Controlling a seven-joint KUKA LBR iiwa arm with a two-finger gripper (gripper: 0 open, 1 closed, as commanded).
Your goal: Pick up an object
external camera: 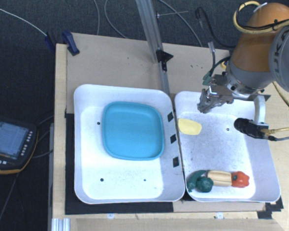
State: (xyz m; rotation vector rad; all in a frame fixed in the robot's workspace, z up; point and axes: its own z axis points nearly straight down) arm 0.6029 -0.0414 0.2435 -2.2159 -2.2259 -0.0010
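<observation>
Two shallow white bins sit side by side on a tabletop (114,51), seen from above at a slant. The left bin (84,133) holds a turquoise square plate (132,130) lying flat near its centre, with bare floor around it, widest toward the near rim. The right bin (264,165) carries a pale yellow piece (189,126) close to its left wall, and three things in a row along the near rim: a dark green piece (200,182), a tan wooden block (219,178) and a red piece (240,179), each touching the next. The middle of the right bin's floor lies bare between the yellow piece and that row.

The grey arm, with its orange band (261,32), reaches in from the right. Its hand (208,104) hangs over the far left corner of the right bin, just beyond the yellow piece and apart from it. Nothing shows between the fingers; how far apart they stand cannot be told from this angle. A black fitting (247,127) with a cable lies over the bin's right side. A metal pole (151,24) rises from the tabletop behind the bins, and a control pendant (7,142) rests on the floor to the left.
</observation>
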